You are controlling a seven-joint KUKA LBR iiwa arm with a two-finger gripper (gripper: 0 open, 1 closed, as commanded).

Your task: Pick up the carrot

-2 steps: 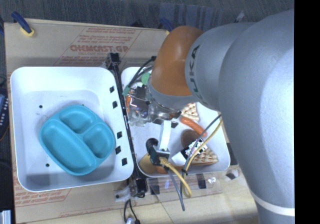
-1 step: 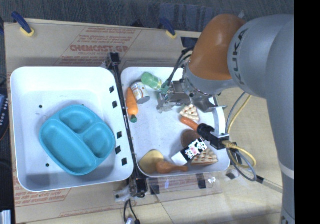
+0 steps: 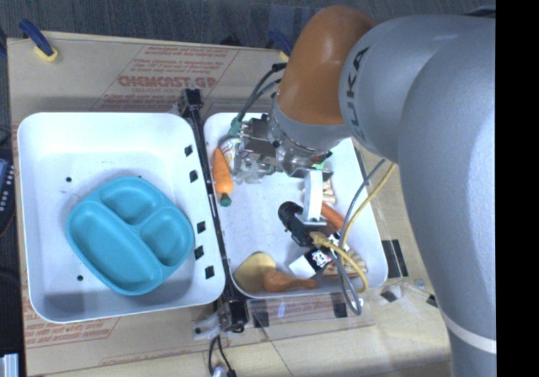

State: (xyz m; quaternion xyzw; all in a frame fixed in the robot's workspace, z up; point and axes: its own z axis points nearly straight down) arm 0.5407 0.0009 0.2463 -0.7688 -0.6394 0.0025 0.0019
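The carrot (image 3: 221, 175) is orange with a green stub at its near end. It lies lengthwise against the left wall of the right bin (image 3: 261, 224). My gripper (image 3: 244, 158) hangs low over the far left part of that bin, just right of the carrot's far end and close to it. Nothing can be seen held by the gripper. The arm's grey body and orange band cover the bin's far right part.
The left bin (image 3: 42, 199) holds a blue divided plate (image 3: 130, 232). In the right bin's near part lie a tan spoon-like piece (image 3: 257, 270), an orange item (image 3: 333, 217), a pretzel-like piece (image 3: 352, 264) and a small white-and-black item (image 3: 315, 260).
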